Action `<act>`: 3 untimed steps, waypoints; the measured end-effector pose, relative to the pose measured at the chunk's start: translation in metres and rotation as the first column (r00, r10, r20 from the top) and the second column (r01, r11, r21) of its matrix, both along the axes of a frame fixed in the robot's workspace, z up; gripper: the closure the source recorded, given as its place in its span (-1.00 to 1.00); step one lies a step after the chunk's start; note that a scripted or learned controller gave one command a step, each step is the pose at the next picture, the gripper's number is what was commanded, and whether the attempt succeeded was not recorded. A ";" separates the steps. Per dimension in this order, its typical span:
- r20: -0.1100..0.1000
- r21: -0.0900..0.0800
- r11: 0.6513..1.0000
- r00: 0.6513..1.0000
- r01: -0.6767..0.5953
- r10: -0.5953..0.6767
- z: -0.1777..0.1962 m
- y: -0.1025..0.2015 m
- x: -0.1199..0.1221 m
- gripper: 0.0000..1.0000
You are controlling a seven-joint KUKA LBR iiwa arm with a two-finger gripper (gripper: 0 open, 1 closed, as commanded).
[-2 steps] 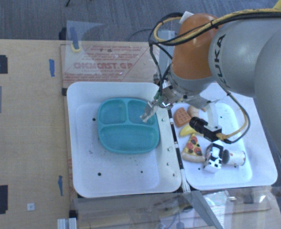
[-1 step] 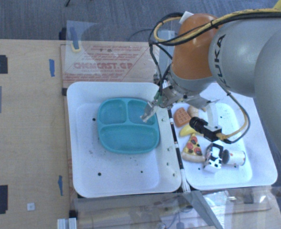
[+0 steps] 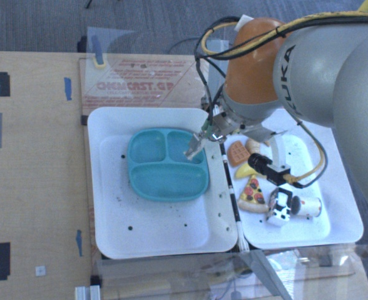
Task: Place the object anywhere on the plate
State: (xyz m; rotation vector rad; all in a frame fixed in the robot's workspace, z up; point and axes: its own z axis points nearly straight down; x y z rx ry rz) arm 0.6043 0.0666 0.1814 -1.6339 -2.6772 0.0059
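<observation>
The object is hard to single out: several toy foods, a waffle (image 3: pixel 236 153), a pizza slice (image 3: pixel 253 192) and a small cow figure (image 3: pixel 279 209), lie in the right bin (image 3: pixel 334 230), near its inner wall. The plate (image 3: pixel 165 174), a teal divided one, sits in the left bin (image 3: pixel 109 230) toward the back. The hand (image 3: pixel 195 147) hangs over the plate's right rim; whether it grips anything I cannot tell. It looks like the placing step; next would be a release over the plate, if something is held.
</observation>
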 end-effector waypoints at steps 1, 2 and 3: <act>0.000 0.000 1.000 1.000 0.000 0.000 0.000 0.000 0.000 -1.00; 0.009 0.002 1.000 1.000 -0.002 0.002 0.004 0.002 0.001 -1.00; 0.003 -0.003 1.000 1.000 0.009 -0.009 0.000 -0.006 0.001 -1.00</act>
